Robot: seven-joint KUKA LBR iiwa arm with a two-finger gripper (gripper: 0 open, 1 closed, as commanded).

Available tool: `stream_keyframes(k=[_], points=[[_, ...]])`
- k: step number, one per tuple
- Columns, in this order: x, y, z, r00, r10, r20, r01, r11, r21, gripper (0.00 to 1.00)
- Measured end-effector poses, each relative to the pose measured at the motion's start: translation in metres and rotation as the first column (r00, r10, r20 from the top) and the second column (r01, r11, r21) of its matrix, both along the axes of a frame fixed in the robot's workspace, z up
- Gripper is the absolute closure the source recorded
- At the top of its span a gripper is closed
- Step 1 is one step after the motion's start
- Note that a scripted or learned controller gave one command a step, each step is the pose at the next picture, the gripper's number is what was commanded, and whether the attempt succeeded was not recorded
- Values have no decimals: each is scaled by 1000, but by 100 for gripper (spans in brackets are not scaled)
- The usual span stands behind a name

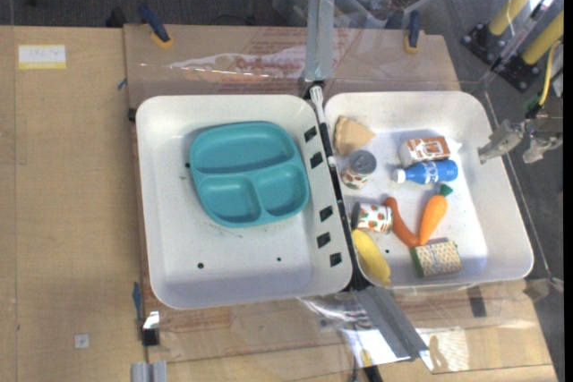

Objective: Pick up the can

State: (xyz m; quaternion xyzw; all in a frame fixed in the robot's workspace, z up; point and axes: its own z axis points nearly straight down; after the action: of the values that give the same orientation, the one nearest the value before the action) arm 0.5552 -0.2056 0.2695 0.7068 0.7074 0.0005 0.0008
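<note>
Two shallow white bins [152,192] sit side by side on the wooden tabletop [63,192]. At the right frame edge the gripper [512,141] hovers outside the right bin; whether it is spread or closed I cannot tell. Well left of it stands the can [360,167], cylindrical with a grey metal top, beside a smooth blue bottle [426,172].

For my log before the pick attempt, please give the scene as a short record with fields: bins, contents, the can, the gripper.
left bin: holds a teal divided plate
right bin: holds several small items
can: upright near the divider, in the left part of the right bin
second can-like item: lying on its side, just below the can
other items: blue bottle, carrot, banana
gripper: at the right bin's right rim, far from the can
task state: can not yet picked up
</note>
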Motion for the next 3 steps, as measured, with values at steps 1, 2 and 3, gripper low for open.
stream_keyframes(k=[1,2,3], points=[[111,27,-147,996,85,19,-85,996,-7,0],[116,29,-175,995,99,11,-99,995,-4,0],[64,62,-178,994,110,11,-110,994,-3,0]])
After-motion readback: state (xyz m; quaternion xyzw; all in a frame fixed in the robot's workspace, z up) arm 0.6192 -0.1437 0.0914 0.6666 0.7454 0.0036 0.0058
